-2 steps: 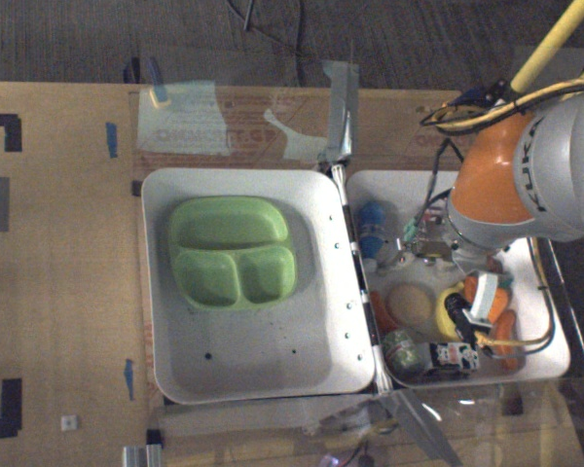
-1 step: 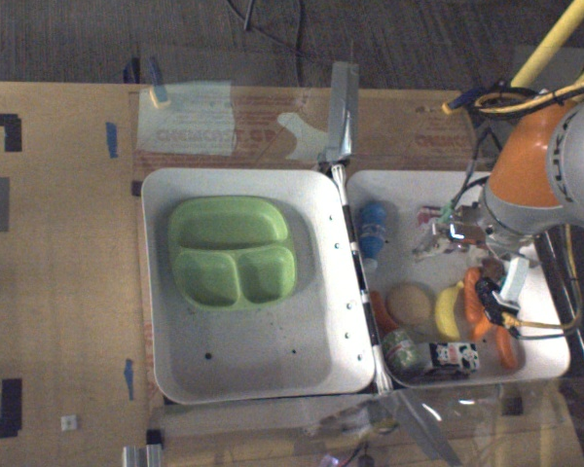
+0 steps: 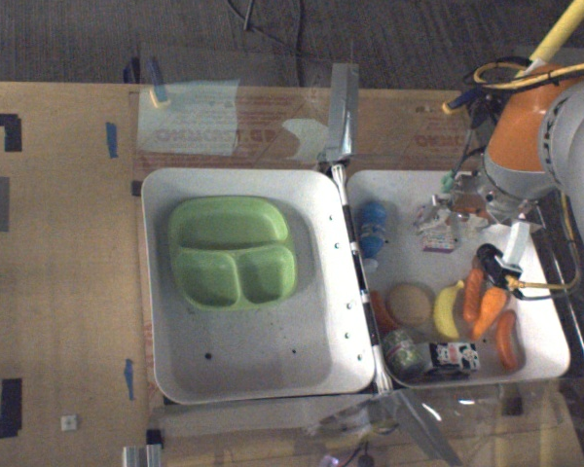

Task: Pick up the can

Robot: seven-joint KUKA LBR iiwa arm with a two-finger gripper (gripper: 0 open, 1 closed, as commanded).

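Observation:
The can (image 3: 401, 350) is a dark greenish cylinder lying at the near left corner of the right bin (image 3: 545, 358), next to a small black-and-white carton (image 3: 455, 357). My gripper (image 3: 446, 218) hangs over the far middle of the right bin, well away from the can and further back. Pale, pinkish shapes blur its tip.
Around the can in the right bin lie a blue bottle (image 3: 372, 227), a round brown item (image 3: 409, 305), a banana (image 3: 448, 310), two carrots (image 3: 485, 302) and a sausage (image 3: 507, 341). The left bin (image 3: 234, 358) holds a green divided plate (image 3: 232, 251).

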